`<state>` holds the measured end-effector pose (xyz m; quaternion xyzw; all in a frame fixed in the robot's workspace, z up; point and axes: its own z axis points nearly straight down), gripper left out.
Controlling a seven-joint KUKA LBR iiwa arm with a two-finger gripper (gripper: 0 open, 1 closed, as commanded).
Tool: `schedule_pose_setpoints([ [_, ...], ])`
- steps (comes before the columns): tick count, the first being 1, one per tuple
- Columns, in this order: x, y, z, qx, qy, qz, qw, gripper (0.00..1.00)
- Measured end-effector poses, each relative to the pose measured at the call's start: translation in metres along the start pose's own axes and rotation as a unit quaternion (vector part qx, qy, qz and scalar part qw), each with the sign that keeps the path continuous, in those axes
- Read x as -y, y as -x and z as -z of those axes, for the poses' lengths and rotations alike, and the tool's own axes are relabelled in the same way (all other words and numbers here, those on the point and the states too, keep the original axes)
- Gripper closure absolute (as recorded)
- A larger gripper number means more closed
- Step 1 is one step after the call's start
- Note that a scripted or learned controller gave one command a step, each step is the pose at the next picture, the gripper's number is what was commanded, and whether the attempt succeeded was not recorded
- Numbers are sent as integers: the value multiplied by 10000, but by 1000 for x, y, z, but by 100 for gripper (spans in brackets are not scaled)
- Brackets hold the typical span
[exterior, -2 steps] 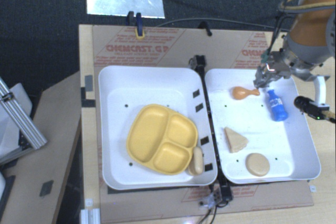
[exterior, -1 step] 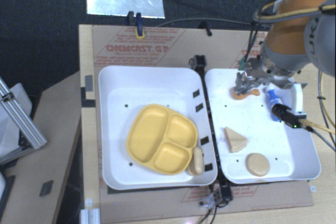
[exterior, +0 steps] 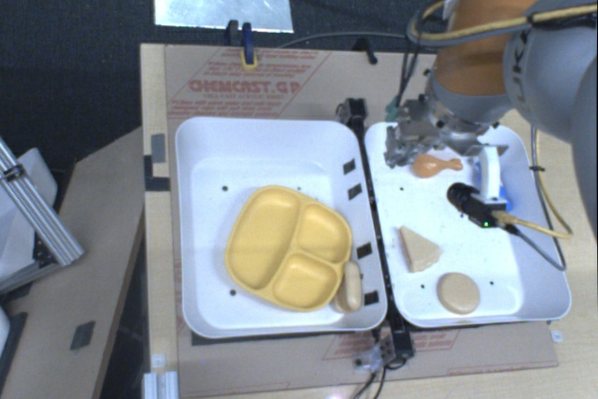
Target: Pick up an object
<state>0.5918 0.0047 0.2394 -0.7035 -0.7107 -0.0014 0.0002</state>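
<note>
One grey arm (exterior: 553, 42) comes in from the right and bends down over the far part of the right bin (exterior: 525, 280). Its orange band (exterior: 486, 14) bulges above the wrist. The hand (exterior: 404, 148) hangs low at that bin's far left corner, close to the wall between the bins. Whether it is wide or narrow I cannot tell, and nothing shows held in it.

A pale orange drumstick (exterior: 435, 166) lies just beside the hand, toward the right, on the bin floor. Further right a blue-and-white object (exterior: 490, 175) lies near the bin's far side. A tan wedge (exterior: 420, 249) and a round biscuit (exterior: 459, 292) sit nearer the camera, apart from each other.

A yellow divided tray (exterior: 288, 248) takes up the middle of the left bin (exterior: 271, 154), with a tan oblong piece (exterior: 350, 286) touching its right edge.

Both bins rest on a brown board (exterior: 308, 75) on the desk (exterior: 103, 229). Red print on the board beyond the left bin reads "CHEMCAST", followed by letters like "GP". More red print at the board's near edge is too small to read.
</note>
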Motion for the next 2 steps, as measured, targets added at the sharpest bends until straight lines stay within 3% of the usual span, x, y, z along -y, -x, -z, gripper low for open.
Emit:
schedule_pose_setpoints([
  [2,17,-104,-5,-1,-2,-1,10000,100],
])
